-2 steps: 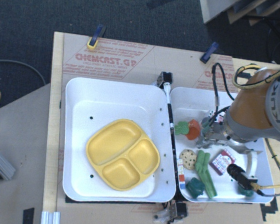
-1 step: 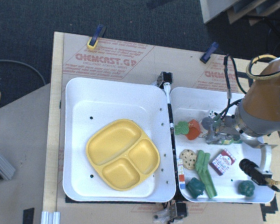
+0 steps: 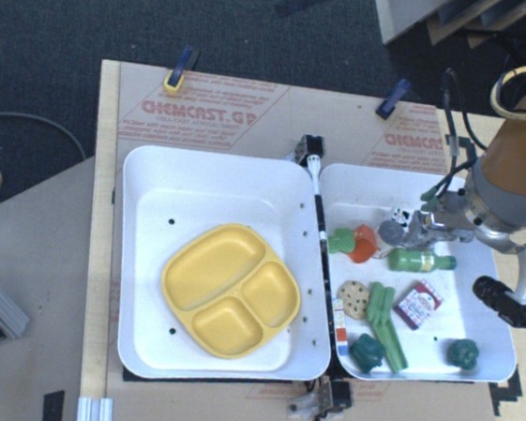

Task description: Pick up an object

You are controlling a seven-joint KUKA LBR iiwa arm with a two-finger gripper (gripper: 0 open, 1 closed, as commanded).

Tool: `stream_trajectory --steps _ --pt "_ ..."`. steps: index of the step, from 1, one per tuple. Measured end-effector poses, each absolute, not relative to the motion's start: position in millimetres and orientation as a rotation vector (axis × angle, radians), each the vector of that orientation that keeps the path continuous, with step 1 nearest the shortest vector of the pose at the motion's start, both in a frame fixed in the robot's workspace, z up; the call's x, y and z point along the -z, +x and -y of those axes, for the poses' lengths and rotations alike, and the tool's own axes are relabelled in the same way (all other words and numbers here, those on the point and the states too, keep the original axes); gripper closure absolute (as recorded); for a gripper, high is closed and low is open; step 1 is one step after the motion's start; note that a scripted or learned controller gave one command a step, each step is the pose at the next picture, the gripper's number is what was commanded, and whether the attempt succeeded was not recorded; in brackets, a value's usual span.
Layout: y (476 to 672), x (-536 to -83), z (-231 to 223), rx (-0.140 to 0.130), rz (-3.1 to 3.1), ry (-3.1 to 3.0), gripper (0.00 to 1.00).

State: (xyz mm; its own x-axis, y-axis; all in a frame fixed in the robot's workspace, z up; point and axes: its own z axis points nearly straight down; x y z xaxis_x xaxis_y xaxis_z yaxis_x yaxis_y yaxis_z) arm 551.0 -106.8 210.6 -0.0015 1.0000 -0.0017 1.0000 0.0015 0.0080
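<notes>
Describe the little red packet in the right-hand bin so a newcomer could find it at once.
Start at the right bin, the one crowded with small toys. Near its middle, just below the green bottle lying on its side, sits the red packet, tilted like a diamond. It is the only flat, boxy red item with a white label; the other red piece is rounded.

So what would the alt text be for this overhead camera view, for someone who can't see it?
A robot arm's gripper hovers over the right bin of small toy foods, near a green bottle. The left bin holds a yellow divided plate.
</notes>
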Motion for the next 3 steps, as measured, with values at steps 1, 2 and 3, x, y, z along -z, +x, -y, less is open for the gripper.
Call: stream_trajectory --steps 1,2,3 --pt "552.0 -226 107 -0.004 -2.220 2.217 1.00" --pt "586.5 -220 54 -0.005 -2.227 2.213 1.00" --pt "609.5 -233 10 -0.006 -2.225 2.213 1.00"
